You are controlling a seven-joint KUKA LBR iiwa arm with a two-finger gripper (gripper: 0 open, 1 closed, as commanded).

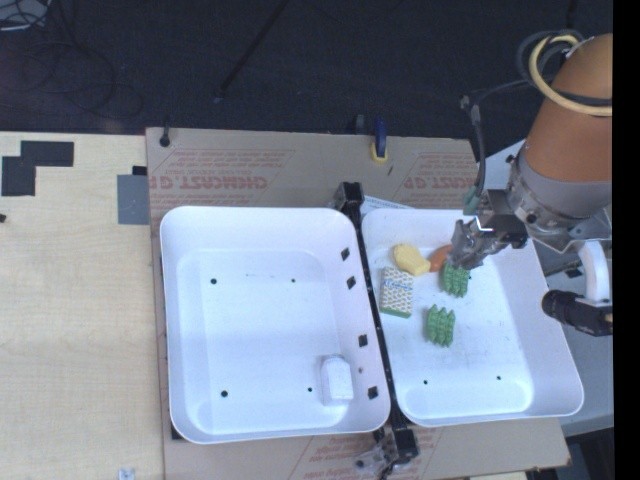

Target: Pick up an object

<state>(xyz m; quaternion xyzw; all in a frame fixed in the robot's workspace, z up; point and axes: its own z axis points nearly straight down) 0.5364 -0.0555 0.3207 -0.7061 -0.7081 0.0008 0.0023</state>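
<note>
Fingers [462, 259] low in right bin [540, 388], over green block [455, 281]; opening, cannot tell; best: centre on block, clear of orange piece [438, 259], close squarely

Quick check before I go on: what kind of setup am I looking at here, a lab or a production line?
Most likely a research lab bench: two shallow white bins clipped together on cardboard over a plywood table, small toy-like test objects such as a green block, and loose cables behind.

Gripper [462, 256] over right bin [520, 368]; just above green block [455, 281].
</note>
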